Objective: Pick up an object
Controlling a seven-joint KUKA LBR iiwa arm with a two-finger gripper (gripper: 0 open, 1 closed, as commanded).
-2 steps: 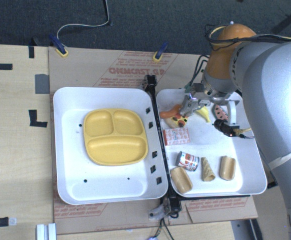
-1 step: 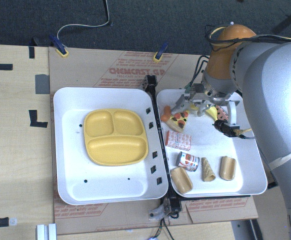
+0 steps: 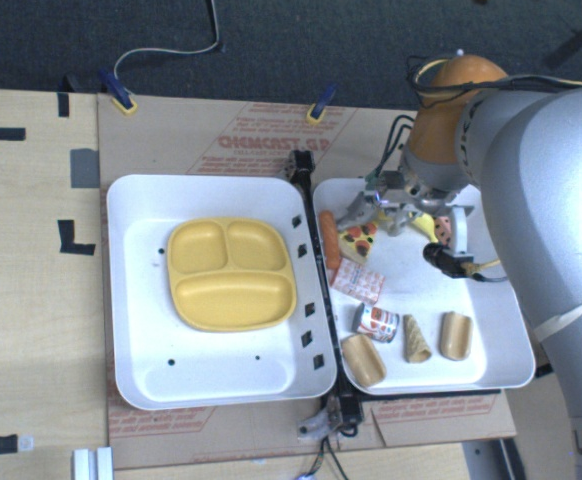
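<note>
Brown bread-like pieces [image 3: 363, 359] line the right bin's [image 3: 511, 368] near edge beside a small can [image 3: 376, 321], scattered loose as pick targets, I judge. Mid-bin I see a checkered packet [image 3: 357, 281], then an orange carrot [image 3: 328, 239] along the left wall. My gripper [image 3: 383, 208] hangs at the far edge above a yellow-red toy [image 3: 357, 239]; I cannot tell its jaw state. A yellow tray [image 3: 233, 273] fills the left bin [image 3: 131, 268].

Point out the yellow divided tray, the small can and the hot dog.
yellow divided tray [image 3: 233, 273]: camera view, left bin, centre of its large lower compartment.
small can [image 3: 376, 322]: camera view, right bin, on its label side.
hot dog [image 3: 329, 240]: camera view, right bin's left edge, mid-length.
</note>
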